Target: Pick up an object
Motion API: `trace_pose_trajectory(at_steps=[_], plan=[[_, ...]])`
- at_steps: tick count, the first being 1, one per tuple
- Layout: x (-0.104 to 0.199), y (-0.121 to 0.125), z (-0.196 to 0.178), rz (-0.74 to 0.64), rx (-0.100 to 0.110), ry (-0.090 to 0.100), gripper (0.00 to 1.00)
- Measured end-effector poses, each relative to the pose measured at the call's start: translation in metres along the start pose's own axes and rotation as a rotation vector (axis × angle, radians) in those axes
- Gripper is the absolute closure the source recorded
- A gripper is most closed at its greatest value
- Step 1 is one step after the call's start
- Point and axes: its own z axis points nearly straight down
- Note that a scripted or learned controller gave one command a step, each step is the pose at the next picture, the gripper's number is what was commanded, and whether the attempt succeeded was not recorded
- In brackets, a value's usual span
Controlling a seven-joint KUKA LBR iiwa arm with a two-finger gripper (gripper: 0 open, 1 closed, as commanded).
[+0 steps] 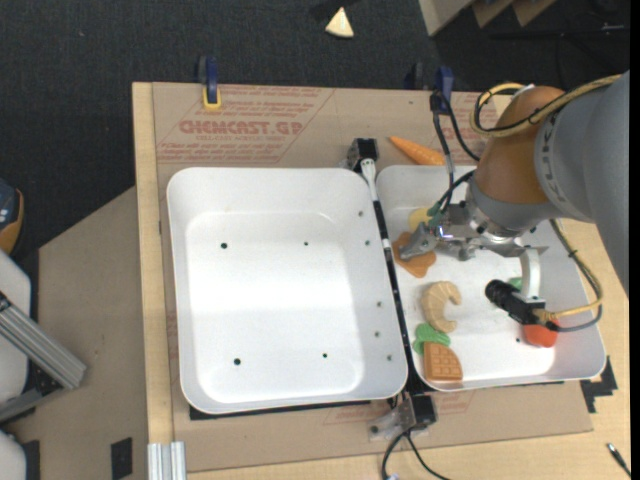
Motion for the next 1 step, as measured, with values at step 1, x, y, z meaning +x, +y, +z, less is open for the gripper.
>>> trace_pose_trajectory(at_steps=[1], plan=[[-0.0019, 0.0242, -0.0059, 0.001, -0.006, -0.003, 0.0]])
